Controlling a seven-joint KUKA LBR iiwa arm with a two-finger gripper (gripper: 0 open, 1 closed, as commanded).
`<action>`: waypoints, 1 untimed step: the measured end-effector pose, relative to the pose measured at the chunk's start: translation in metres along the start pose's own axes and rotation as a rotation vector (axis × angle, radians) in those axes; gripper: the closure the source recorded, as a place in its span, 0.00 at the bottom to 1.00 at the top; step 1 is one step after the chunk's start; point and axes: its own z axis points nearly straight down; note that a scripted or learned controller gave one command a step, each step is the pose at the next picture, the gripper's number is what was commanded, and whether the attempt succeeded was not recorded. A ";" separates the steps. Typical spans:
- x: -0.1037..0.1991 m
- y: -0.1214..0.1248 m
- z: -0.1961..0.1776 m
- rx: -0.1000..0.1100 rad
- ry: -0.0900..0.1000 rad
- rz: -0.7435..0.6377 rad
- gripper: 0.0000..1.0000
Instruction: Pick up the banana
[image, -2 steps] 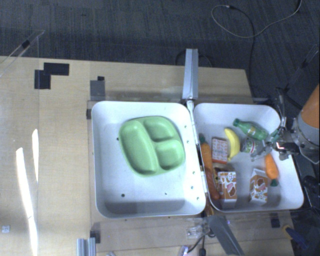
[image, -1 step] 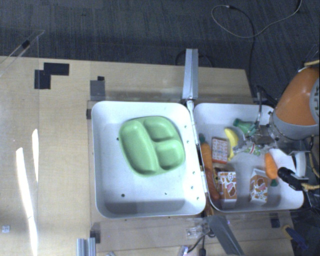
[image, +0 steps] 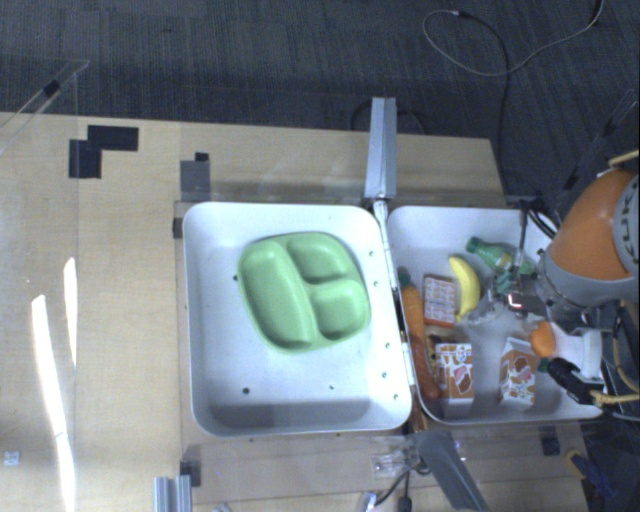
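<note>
Jaws' state cannot be told; gripper (image: 512, 292) hovers just right of the banana (image: 463, 285), whose long axis runs roughly top to bottom.

I see the banana (image: 463, 285) lying in the right bin (image: 440, 225), between a small packet (image: 439, 300) and a green bottle (image: 487, 252). The pincer (image: 508, 296) sits just right of it, and a green divided tray (image: 303, 290) rests in the left bin (image: 215, 330).
</note>
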 end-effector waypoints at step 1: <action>0.058 0.086 0.007 -0.003 0.000 -0.121 0.00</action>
